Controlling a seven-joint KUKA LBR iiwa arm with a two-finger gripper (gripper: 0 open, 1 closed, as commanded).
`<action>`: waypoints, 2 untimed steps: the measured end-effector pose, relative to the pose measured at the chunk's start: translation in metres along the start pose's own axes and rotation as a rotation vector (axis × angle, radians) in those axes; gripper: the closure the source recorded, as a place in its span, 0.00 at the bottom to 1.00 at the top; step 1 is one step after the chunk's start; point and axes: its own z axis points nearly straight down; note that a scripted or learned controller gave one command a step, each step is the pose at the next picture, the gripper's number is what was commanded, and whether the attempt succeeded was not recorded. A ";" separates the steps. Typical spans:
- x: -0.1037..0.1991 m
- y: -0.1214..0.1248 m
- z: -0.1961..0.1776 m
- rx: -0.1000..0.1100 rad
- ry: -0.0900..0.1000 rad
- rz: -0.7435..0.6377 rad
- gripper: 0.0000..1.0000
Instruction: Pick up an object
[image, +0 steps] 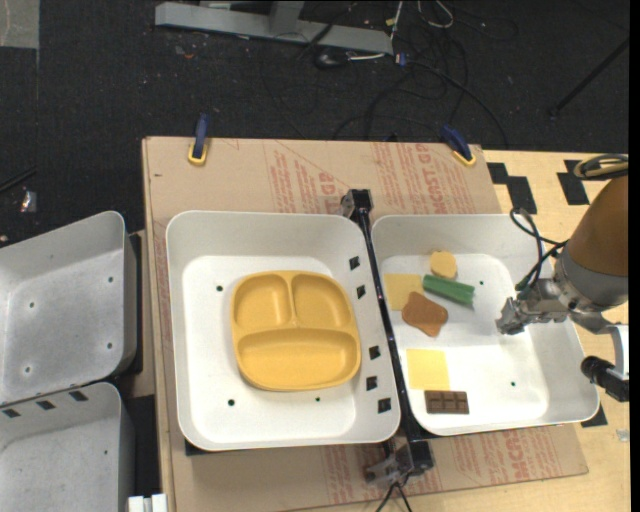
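Gripper (512, 320) right of green block (447, 289)

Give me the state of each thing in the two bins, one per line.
Yellow plate: upright, lying in the left bin.
Green stick: lying flat in the right bin, touching the brown piece.
Brown piece: flat, partly on a yellow slice.
Yellow square: flat, apart from the others.
Chocolate bar: flat, near the front wall.
Small yellow piece: sitting by the green stick.
Claw: low in the right bin, holding nothing visible.
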 end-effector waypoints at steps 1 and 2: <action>0.000 -0.008 -0.058 -0.005 -0.002 0.000 1.00; -0.001 -0.006 -0.106 -0.005 -0.002 -0.004 1.00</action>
